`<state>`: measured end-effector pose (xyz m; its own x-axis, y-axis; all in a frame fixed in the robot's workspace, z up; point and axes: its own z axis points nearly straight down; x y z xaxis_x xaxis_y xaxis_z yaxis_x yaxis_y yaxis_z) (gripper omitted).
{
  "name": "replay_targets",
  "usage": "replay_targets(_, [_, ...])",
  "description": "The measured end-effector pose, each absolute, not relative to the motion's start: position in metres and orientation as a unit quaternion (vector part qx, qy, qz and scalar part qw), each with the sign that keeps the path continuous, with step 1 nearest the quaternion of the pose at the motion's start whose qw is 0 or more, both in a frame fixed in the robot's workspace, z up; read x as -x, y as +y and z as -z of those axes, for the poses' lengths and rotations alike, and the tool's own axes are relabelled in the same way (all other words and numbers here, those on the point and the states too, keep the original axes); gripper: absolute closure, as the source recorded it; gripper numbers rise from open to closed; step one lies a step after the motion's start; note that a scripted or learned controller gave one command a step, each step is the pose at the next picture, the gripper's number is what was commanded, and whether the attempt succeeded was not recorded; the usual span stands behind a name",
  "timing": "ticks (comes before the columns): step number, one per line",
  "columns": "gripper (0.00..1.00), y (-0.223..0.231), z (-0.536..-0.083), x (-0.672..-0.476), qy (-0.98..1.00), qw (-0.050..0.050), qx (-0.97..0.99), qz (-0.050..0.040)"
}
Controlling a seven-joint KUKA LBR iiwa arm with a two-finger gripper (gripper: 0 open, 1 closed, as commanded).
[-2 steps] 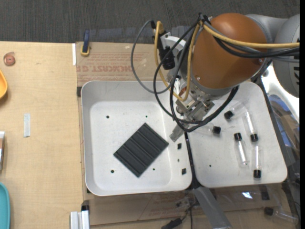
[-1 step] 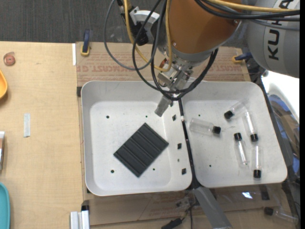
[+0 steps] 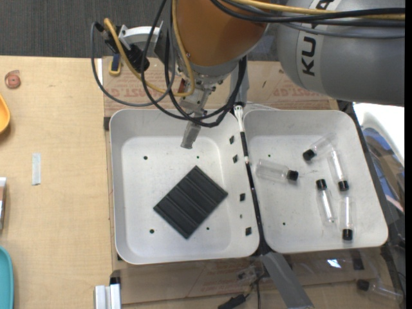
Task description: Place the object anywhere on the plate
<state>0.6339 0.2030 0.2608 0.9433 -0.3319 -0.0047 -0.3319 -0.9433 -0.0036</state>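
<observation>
Vials [image 3: 325,179] are left unpicked in the right bin [image 3: 370,234]; the gripper [image 3: 188,136] state cannot be told above the left bin's black ribbed plate [image 3: 190,201].

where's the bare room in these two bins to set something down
Left bin: bare floor rings the dark ribbed plate, widest along the left wall and in the far corners; the gripper hangs over the far middle. Right bin: the clear vials crowd the middle and right; the near-left corner and the far-left strip are bare.

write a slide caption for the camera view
Arm's hand hovers above a dark ribbed plate in the left bin; clear vials lie in the right bin.
</observation>
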Motion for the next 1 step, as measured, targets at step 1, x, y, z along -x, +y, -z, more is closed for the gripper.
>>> replay_targets(1, [0.00, 0.2283, -0.2203, -0.6592, 0.289, 0.002, 0.957, -0.0020])
